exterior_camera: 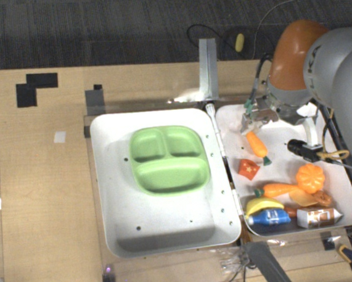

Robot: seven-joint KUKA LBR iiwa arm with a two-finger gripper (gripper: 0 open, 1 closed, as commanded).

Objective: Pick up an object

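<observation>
Near rim of right bin: I see a blue-labelled can (270,218) lying on its side, a white bottle with a brown label (318,218) beside it, and a yellow plastic banana (263,206) just behind the can.
Middle of right bin: a long orange plastic carrot (281,189) lies flat, a small orange plastic pumpkin (310,178) sits to its right, and a red plastic wedge (248,169) rests near the divider.
Left bin: the shallow white bin (119,226) carries a green sectioned plastic plate (168,159), well apart from the arm.
Likely target: the short orange plastic carrot (257,144), lying tilted just below the gripper.
Gripper: the grey two-finger gripper (257,115) hangs at the far end of the right white bin (349,204); I cannot tell how its fingers stand, and I see nothing between them.
Step in hand: I judge this the approach, with no grasp made.
Next move: I would need to come over the short carrot, line up across its narrow width, and descend.
</observation>
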